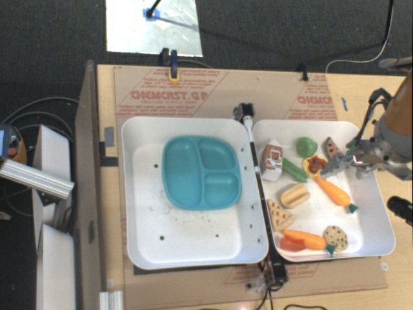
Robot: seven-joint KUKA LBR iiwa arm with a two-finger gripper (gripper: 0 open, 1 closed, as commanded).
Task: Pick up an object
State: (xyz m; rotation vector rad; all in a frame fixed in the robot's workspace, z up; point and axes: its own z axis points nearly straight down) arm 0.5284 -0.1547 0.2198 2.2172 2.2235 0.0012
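Camera view from above has the arm coming in at the right edge, its pincer [337, 165] lowered into the right bin [381, 237] near that bin's upper right part. Whether the pincer is spread or pressed together I cannot tell — the tips are a small dark blur, and nothing shows pinched between them.

Just below the pincer, nearly touching its tip, lies a toy carrot [334, 191], slanting away down and to the right. Immediately to the pincer's left sits a small red and yellow toy [313, 164], too small to name. Up and to the left of the pincer is a green ball-shaped toy [306, 146], and just above it a brown wedge [332, 148]. Further left lie a green pepper-like piece [294, 170] and a small white carton [273, 159]. Down and left of the pincer rests a hot dog bun [295, 195], then a pizza slice [279, 214]. Well below are a second carrot [304, 239] and a chocolate chip cookie [335, 237] beside it.

Far to the pincer's left, the left bin [142, 237] holds a teal divided plate [201, 172] — both bins sit on a cardboard-covered desk [193, 89]
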